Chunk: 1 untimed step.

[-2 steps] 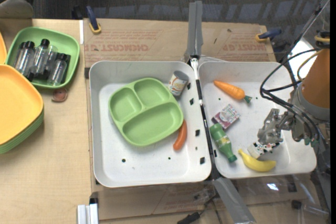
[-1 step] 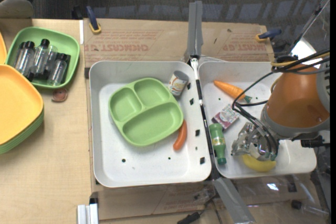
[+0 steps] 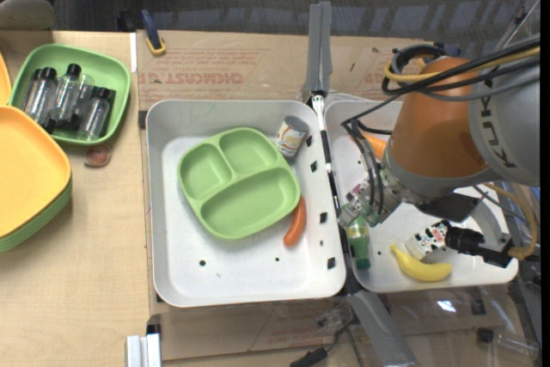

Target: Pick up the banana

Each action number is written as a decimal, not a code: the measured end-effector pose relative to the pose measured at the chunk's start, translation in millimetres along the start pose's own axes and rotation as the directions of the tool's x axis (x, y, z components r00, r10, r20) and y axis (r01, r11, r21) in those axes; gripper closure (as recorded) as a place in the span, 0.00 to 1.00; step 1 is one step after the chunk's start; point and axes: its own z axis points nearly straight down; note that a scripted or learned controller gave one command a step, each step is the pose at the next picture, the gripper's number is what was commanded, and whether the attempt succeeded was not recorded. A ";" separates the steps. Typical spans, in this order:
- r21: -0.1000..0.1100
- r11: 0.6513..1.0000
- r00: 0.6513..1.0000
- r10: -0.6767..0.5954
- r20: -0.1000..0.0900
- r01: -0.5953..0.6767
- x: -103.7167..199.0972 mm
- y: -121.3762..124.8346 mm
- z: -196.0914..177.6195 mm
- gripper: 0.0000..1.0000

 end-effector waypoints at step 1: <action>-0.001 0.961 0.961 -0.275 0.001 0.275 -55.5 -46.3 -22.5 1.00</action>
